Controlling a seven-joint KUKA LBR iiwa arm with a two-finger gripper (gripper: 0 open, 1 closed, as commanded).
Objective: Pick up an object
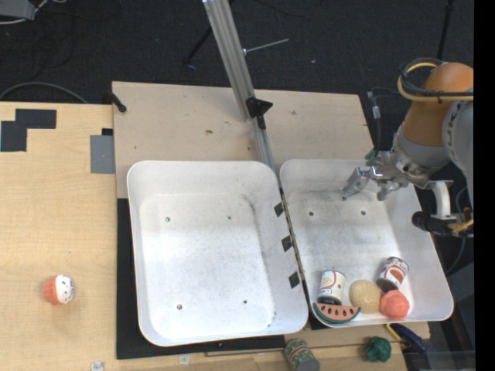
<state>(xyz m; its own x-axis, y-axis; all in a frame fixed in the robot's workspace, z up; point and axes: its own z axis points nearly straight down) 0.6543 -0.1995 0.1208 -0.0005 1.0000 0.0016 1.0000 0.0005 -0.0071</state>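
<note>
My gripper (368, 185) hangs over the far part of the right bin (348, 230), its two fingers spread apart with nothing between them. The objects lie clustered at that bin's near edge, well below the gripper: a white and orange can (331, 284), a watermelon slice (338, 312), a beige ball (363, 294), a red and white can (393, 271) and a pink-red ball (395, 304). The grey arm with its orange band (433, 110) reaches in from the right.
The left bin (201, 253) sits beside the right one, with black clips along the shared rim. A metal rail (236, 68) slants down to the bins' far junction. A red and white ball (59, 290) lies on the wooden bench at left. A green toy (378, 348) and a dark can (298, 352) lie in front of the bins.
</note>
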